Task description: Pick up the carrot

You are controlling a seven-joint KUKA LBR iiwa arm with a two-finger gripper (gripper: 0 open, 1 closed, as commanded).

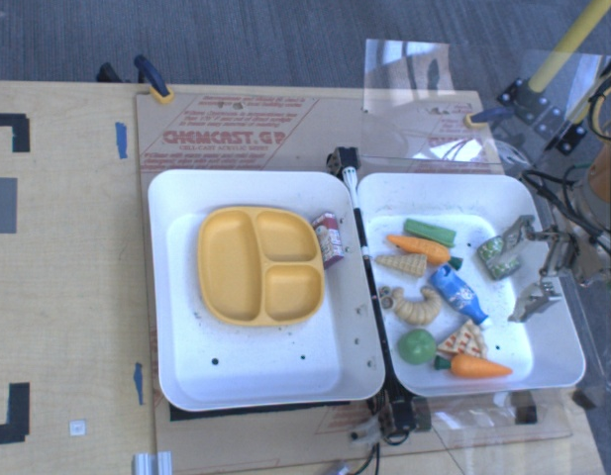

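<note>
Carrots, two of them, lie in the right bin: one near the middle, one at the near edge.

Around them sit a green stick, an ice cream cone, a blue bottle, a croissant, a green ball and a pizza slice. The gripper hangs over that bin's right side, fingers spread apart, gripping nothing. The left bin contains a yellow divided plate with a small can just beside it.
</note>
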